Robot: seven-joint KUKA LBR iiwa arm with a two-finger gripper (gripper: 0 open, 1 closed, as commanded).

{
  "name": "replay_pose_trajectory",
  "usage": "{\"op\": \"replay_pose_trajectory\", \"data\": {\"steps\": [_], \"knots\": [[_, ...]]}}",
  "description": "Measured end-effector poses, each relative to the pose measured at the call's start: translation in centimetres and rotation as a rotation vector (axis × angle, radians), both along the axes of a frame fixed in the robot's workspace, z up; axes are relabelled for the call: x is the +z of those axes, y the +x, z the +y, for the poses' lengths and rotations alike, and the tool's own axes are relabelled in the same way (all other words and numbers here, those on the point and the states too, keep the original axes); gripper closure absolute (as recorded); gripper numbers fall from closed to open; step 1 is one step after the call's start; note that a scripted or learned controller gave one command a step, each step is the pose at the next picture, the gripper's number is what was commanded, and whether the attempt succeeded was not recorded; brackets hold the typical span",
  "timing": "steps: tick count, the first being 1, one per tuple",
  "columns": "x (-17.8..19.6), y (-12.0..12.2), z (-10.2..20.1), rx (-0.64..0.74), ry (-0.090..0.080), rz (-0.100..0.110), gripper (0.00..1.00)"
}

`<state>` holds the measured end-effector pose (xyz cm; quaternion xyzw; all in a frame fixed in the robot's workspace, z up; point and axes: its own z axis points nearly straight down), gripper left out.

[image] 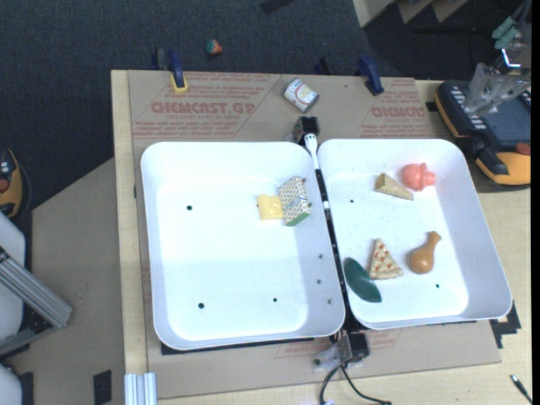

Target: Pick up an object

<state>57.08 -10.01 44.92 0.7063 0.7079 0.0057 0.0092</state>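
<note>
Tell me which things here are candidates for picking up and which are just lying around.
Candidates, in the bins:
yellow block
patterned piece
pink toy
two wedge slices
drumstick toy
green leaf shape

Lying about:
small box on the board
clamps
cable

Silvery-grey metal gripper [498, 83], blurred, angular parts, pale teal fitting [504, 32] on top.

Two smooth white plastic bins [169, 251] (slightly glossy) rest on matt brown cardboard [253, 108].
</note>
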Motion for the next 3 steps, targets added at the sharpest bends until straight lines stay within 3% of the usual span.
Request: {"op": "replay_pose_trajectory", "data": {"steps": [1, 2, 3], "knots": [[-6.8, -3.3, 4.7, 0.002, 0.007, 0.029, 1.0], [-14.7, -1.3, 9.9, 0.004, 0.007, 0.03, 1.0], [3.0, 2.5, 9.6, 0.0, 0.004, -0.002, 1.0]]}}
